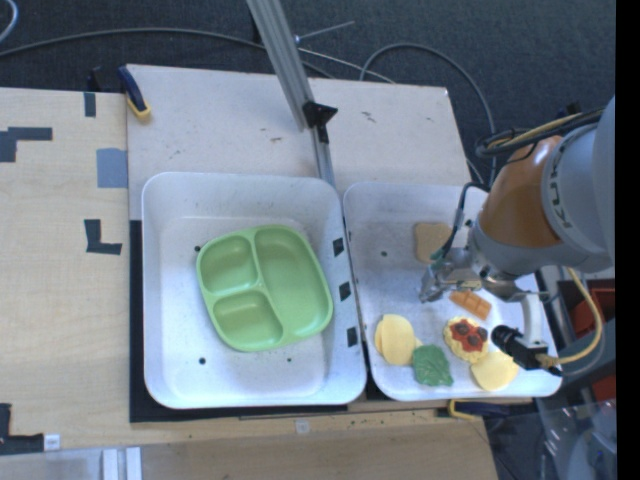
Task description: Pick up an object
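Note:
My gripper (437,286) hangs low in the right bin (385,223), its fingers pointing down at the bin floor. Just right of it lies a small orange piece (470,303). A tan flat piece (431,238) lies above the gripper, partly hidden by the wrist. Near the bin's front sit a yellow round piece (396,339), a green leafy piece (432,365), a red and yellow pizza-like piece (466,337) and another yellow piece (494,371). Nothing shows between the fingers.
The left bin (170,268) holds a green divided plate (264,287). A metal post (285,48) slants down to the divider between the bins. Cables run across the dark floor behind the bench. The grey arm with its orange band (525,203) fills the right side.

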### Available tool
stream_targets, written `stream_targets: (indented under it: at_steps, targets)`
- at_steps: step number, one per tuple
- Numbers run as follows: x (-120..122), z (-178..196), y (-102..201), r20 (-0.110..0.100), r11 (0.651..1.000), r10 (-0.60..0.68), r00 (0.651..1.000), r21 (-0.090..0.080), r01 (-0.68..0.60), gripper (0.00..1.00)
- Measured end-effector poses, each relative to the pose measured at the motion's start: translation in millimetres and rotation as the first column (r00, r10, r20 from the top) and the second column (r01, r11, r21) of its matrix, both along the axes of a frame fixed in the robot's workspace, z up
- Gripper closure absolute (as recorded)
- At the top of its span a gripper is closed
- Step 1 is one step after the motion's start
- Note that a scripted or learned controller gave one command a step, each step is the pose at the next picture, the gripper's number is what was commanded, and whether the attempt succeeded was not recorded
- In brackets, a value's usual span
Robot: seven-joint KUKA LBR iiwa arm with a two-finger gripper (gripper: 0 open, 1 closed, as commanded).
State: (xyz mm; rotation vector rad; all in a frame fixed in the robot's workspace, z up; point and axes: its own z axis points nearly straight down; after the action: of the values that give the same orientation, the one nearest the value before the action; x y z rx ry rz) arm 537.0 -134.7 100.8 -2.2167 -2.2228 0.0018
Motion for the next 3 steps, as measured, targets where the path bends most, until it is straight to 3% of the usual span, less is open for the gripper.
stream_targets:
  at_steps: [2,3]
  targets:
    - [8.8,113.8,1.2,0.007,1.000,-0.001,1.000,-0.002,0.001,1.00]
    - [7.5,121.4,47.1,0.003,1.000,0.003,1.000,0.000,-0.003,1.00]
